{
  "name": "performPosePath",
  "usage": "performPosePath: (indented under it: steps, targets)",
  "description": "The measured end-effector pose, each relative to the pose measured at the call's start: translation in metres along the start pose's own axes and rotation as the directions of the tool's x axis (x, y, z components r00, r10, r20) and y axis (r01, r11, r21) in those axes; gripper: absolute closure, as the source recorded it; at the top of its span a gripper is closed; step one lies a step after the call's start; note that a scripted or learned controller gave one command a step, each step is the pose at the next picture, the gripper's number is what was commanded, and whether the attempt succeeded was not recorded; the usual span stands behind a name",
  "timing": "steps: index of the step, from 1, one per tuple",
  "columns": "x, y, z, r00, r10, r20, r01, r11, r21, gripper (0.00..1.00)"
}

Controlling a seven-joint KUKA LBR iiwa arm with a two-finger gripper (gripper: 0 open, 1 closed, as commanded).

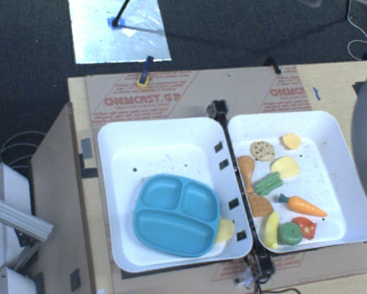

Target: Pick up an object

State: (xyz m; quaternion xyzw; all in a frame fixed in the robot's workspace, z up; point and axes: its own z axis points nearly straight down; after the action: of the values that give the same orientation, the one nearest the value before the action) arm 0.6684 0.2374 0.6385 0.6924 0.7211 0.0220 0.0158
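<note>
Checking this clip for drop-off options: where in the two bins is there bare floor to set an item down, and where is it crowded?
Left bin: bare floor behind and left of the blue tray, up to the rear wall. Right bin: a bare strip along the right wall, beyond the carrot, and some behind the cookie. Crowded: the toy food along the divider and the right bin's front.

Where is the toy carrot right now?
The carrot lies in the right-hand bin of the camera view, toward its near edge, just right of the green vegetable and above the red piece.
</note>
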Motion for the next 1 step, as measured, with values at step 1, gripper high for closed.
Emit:
performPosePath:
  steps: [1]
  targets:
    - [0.0000, -0.0001, 0.0007, 1.000, 0.000, 0.001, 0.000, 1.000, 0.003, 0.00]
